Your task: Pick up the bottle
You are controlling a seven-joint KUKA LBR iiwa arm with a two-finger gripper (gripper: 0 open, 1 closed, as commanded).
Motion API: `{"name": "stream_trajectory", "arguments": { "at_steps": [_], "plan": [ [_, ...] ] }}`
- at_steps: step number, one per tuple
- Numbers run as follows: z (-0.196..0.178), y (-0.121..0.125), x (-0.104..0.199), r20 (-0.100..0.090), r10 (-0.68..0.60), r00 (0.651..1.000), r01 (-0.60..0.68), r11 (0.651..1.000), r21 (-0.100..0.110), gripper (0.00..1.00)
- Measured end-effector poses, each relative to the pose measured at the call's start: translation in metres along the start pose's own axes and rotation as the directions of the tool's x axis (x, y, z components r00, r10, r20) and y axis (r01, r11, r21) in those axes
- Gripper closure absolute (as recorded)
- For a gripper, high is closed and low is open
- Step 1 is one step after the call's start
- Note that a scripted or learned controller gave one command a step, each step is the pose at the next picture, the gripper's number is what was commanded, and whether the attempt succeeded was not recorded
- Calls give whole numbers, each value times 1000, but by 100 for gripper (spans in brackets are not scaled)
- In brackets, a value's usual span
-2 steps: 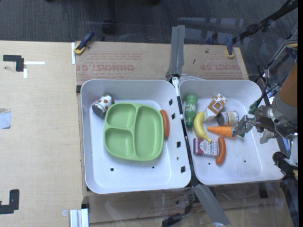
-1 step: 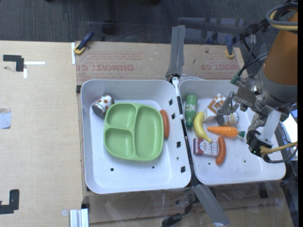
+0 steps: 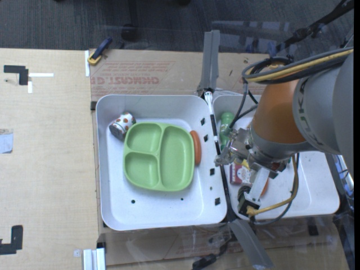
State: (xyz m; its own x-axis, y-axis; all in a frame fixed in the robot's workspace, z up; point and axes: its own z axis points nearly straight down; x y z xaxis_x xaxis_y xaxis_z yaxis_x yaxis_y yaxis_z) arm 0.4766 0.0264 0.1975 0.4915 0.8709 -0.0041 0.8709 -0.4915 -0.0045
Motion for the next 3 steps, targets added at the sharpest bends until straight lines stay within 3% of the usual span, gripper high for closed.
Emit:
{"name": "stream_trajectory", "arguments": {
  "at_steps": [1, 2, 3],
  "plan": [
    [-165, 64, -112, -1, 109, 994, -109, 994, -3, 0],
    [-23, 50, -89, -1, 144, 990, -144, 990, 0, 0],
    [-17, 5, -8, -1, 264, 965, -264, 965, 0, 0]
  ]
}}
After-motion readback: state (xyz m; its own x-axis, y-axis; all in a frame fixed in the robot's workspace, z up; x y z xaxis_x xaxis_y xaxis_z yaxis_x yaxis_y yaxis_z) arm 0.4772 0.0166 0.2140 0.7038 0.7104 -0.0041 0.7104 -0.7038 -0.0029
